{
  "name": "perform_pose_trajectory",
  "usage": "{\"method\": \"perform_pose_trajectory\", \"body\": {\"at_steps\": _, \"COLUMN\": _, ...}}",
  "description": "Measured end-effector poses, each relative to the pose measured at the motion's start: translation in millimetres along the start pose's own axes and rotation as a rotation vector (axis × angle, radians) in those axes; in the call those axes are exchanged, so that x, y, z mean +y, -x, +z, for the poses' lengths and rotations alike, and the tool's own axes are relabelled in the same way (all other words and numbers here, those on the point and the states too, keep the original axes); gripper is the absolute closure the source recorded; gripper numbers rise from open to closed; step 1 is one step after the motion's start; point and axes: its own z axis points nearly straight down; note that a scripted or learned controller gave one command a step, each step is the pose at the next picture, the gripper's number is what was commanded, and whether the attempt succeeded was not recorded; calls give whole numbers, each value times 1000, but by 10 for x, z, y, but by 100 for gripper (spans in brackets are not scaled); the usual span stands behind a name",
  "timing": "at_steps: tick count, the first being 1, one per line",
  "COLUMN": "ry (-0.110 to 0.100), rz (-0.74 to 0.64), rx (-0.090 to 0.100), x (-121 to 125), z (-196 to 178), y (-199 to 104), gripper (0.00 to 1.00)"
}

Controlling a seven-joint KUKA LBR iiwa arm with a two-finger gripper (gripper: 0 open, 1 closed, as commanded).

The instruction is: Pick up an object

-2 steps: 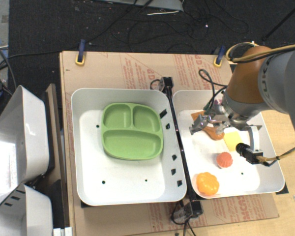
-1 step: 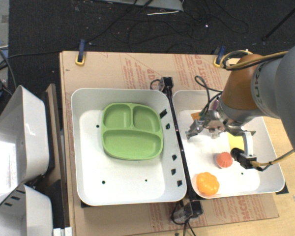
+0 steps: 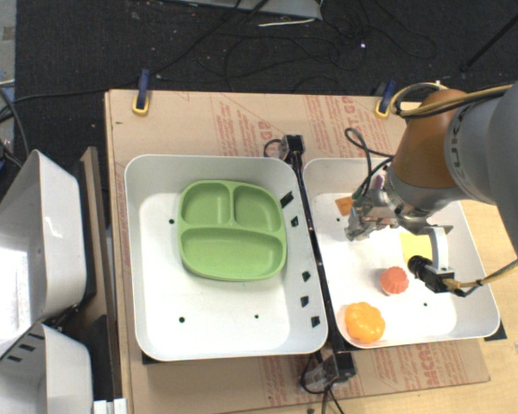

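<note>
The gripper (image 3: 360, 224) is lowered into the right bin (image 3: 475, 322), with the grey arm (image 3: 466, 158) reaching in from the right and its orange band directly above the wrist. Whether the fingers are spread or pressed together cannot be determined; the wrist body and cabling obscure them. Candidate objects lie as follows: a small orange piece (image 3: 344, 205) is just beside the fingers on the far side, partly hidden by the gripper; a yellow block (image 3: 415, 247) lies near them toward the arm; a red ball (image 3: 394, 280) lies nearer the camera; an orange-yellow pepper-like object (image 3: 364, 322) sits well apart at the near rim. The objects are scattered loosely, presumably to permit access from above. The left bin (image 3: 147, 257) holds a green divided plate (image 3: 233, 231), well apart from the fingers. Both bins rest on the desk (image 3: 242, 115). No object appears lifted; the pick is judged not yet complete.
</note>
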Motion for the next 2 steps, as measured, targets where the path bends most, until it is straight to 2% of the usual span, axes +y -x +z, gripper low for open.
{"method": "perform_pose_trajectory", "body": {"at_steps": 2, "ry": 6, "rz": -4, "rx": -2, "x": 165, "z": -1124, "y": 145, "gripper": 100}}
